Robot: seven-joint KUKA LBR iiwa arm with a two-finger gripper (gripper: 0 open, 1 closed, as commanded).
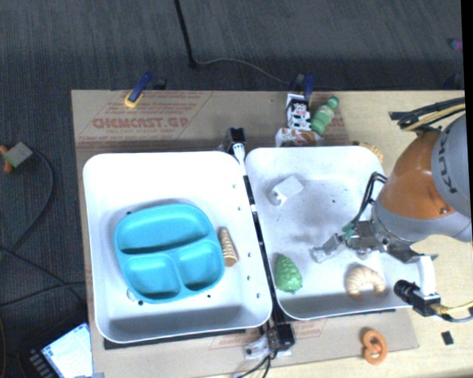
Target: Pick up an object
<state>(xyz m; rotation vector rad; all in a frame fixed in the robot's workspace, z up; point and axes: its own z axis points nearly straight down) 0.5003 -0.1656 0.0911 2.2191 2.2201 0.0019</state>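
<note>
The right bin [322,158] holds a small white block [286,189] at its back left. A green leafy toy [287,273] lies at the front left, and a tan croissant [364,279] sits near the front wall. My gripper [331,249] hangs low over the middle of this bin, just up and left of the croissant and right of the green toy. Nothing shows in its grasp. The grey arm with its orange band [416,184] reaches in from the right.
The left bin [104,231] bears a blue divided tray [168,249] with a tan corn-like piece [227,246] beside it. Behind the right bin stand a small toy carton [297,116] and a green bottle [323,115]. An orange ring [374,344] lies on the bench in front.
</note>
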